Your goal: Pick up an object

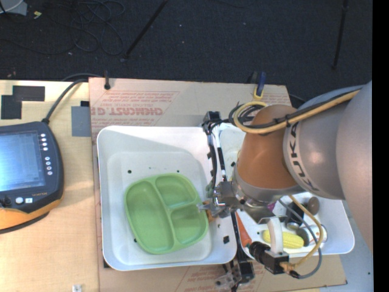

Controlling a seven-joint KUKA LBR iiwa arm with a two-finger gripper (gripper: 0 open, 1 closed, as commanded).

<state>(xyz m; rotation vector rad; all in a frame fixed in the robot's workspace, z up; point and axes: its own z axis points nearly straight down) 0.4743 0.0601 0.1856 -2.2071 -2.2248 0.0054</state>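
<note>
Arm [285, 157] bent low; claw [214, 204] beside green tray [164, 215].

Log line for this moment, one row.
arm: over right bin | gripper: at green tray edge | left bin: tray

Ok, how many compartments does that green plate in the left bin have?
3. The green plate has one long compartment down its left side and two smaller ones on its right, upper and lower.

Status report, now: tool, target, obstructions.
Tool low at the inner edge of the left bin, by the green divided plate. No grasp seen. Corn cob in the right bin, arm over it.
</note>
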